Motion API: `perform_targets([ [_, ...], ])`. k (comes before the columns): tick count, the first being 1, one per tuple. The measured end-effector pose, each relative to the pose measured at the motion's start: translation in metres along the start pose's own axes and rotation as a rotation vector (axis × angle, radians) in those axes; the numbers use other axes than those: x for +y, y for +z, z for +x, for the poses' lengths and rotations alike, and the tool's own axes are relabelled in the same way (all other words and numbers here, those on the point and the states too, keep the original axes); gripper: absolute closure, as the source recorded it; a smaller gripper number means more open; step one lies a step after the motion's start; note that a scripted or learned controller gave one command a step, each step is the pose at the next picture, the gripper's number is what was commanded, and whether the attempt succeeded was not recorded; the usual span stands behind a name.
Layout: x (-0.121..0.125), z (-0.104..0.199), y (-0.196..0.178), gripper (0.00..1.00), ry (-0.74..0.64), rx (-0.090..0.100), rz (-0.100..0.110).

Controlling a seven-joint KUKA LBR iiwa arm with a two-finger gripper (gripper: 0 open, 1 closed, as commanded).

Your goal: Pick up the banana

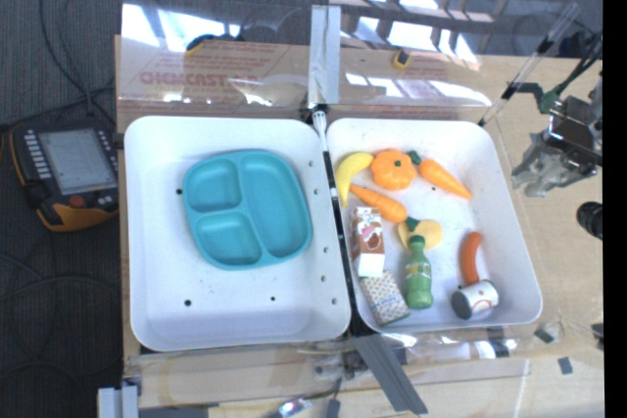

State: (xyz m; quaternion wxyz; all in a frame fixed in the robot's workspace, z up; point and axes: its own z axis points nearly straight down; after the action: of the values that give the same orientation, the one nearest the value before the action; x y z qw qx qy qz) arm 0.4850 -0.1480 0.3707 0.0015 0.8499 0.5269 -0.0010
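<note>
The yellow banana (351,174) lies curved at the top left of the right bin (509,210), close to the divider between the bins and just left of an orange fruit (394,168). My gripper (551,163) hangs at the right of the view, outside the right bin's far right corner and well away from the banana. Nothing shows in it.
The right bin also holds two carrots (443,177) (380,204), a green bottle (418,274), a red sausage (471,256), a small can (475,299), two small cartons (368,241) (384,299) and a yellow piece (421,232). A blue divided plate (245,208) sits in the left bin (147,240).
</note>
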Motion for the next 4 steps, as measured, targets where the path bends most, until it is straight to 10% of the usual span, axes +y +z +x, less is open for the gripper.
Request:
perform_targets([
  [1, 0.029, -0.06, -0.063, 1.0, 0.389, -0.001, 0.002],
  [4, 0.031, -0.06, -0.089, 1.0, 0.389, -0.014, 0.005],
])
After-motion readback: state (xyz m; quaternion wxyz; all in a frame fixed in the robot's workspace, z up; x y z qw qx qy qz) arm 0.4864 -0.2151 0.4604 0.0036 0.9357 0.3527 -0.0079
